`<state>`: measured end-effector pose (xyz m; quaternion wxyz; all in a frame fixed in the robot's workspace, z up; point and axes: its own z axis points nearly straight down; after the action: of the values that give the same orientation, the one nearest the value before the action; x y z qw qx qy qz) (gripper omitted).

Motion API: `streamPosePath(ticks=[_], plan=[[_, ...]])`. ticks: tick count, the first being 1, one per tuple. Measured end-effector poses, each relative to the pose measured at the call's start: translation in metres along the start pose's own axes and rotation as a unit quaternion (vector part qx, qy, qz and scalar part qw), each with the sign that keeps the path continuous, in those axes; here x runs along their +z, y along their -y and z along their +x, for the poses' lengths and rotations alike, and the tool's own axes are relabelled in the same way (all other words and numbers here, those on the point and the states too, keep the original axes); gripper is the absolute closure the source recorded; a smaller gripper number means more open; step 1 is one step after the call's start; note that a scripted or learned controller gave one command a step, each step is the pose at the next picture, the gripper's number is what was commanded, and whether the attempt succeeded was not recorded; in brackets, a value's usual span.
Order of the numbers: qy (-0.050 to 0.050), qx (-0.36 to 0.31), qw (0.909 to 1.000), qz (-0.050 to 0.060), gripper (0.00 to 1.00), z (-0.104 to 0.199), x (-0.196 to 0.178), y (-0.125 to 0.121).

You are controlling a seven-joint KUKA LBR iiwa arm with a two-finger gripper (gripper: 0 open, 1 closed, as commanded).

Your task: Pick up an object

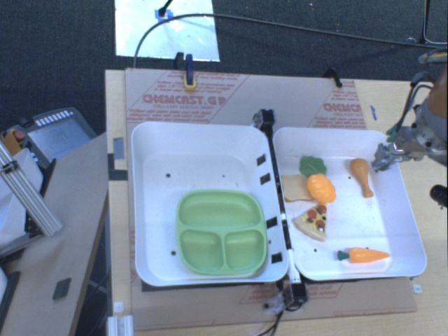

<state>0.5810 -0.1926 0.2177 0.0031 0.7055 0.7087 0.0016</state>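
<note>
**A:** Start with the big things. What lies under you?

**B:** The bench [231, 95], and on it two white bins side by side. The left bin [150, 149] carries a green divided plate [222, 231], which sits toward 6 o'clock on its floor. The right bin [400, 238] carries the toy food, any piece of which could be the object to pick up.

**A:** And you?

**B:** My arm [435, 121] comes in from 3 o'clock, over the far right of the bench. My claw [386, 157] hangs at about 2 o'clock of the right bin, over its right rim near the far corner.

**A:** How far open is it? Is it holding anything?

**B:** I cannot tell how wide it stands, because it is small and blurred from here. I see no toy in it, and I cannot tell whether it touches the rim.

**A:** Where are the toys?

**B:** From the bin's middle, the carrot [365, 255] lies flat at 5 o'clock, near the front wall. A tan bread slice [294, 187] is at 9 o'clock against the left wall. The orange fruit [321, 188] overlaps its right edge. The pizza slice [313, 223] is at 8 o'clock, just below the fruit. The drumstick [361, 176] is at 1 o'clock. It is the piece nearest my claw, at the claw's 8 o'clock and apart from it. The green leaf [313, 165] is at 11 o'clock, just above the fruit.
</note>
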Motion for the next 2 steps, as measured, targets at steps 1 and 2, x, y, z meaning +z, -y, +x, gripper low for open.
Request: streamPosePath(ticks=[1,2], plan=[[0.0,-0.001,1.0,-0.001,1.0,0.006,-0.063,-0.005],[-0.002,-0.003,1.0,0.002,1.0,0.064,-0.046,-0.016]])
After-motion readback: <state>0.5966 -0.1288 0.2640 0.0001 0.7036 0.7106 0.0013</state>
